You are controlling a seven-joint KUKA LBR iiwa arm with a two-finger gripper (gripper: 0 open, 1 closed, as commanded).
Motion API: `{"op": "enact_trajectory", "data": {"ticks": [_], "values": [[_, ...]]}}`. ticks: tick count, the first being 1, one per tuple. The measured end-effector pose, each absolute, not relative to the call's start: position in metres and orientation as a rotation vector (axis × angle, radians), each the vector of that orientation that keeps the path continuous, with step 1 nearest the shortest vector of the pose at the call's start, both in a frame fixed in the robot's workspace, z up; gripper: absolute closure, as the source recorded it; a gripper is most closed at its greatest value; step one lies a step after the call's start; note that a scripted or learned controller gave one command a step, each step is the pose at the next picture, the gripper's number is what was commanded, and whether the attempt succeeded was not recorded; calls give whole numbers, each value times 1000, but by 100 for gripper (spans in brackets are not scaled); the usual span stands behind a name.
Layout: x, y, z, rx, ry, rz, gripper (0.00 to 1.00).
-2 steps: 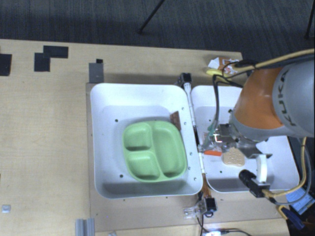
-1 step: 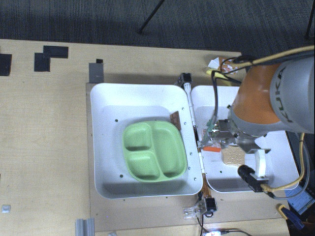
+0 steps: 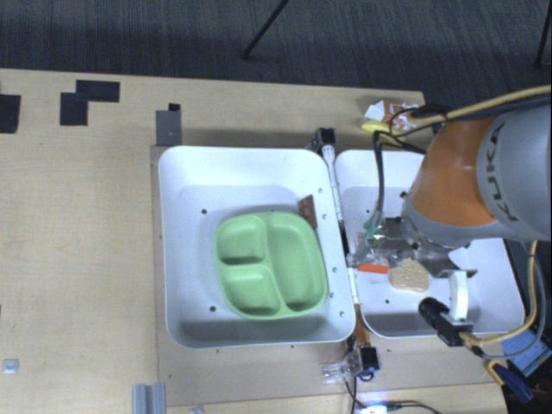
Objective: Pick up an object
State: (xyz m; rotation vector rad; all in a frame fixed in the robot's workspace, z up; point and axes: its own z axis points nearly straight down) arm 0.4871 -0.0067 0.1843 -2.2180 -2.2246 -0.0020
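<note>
Objects available for picking sit in the right-hand shallow white bin [image 3: 483, 317]: a pale tan, rounded, biscuit-like piece [image 3: 409, 277] and a small orange-red strip [image 3: 373, 268]. The tan piece lies on the bin floor toward the left half of that bin, and the orange-red strip lies just beside it on the left, close to the divider between the two bins. Whether the two items touch cannot be determined.

Directly above these items is the gripper [image 3: 385, 241], carried on the grey arm with its orange band [image 3: 448, 179], which enters from the right. The gripper mechanism is seen from above and is partly hidden by the wrist; its open or closed condition cannot be determined, and no item is visibly held.

A black cylindrical fitting [image 3: 440, 320] and a white bracket [image 3: 460, 296] project from the wrist over the lower part of the right bin. A yellow cable [image 3: 483, 107] runs along the arm from the upper edge of the bin.

The left-hand shallow white bin [image 3: 185, 197] contains a light green plastic divided plate with three compartments [image 3: 272, 264], lying flat near its centre. A small brown piece [image 3: 306, 207] rests just beyond the plate's upper right corner.

Both bins rest on the light wooden surface [image 3: 78, 257].
</note>
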Motion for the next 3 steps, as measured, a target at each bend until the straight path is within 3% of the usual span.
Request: {"op": "enact_trajectory", "data": {"ticks": [3], "values": [[487,-11,184,-2216,-2227,-4,100]]}}
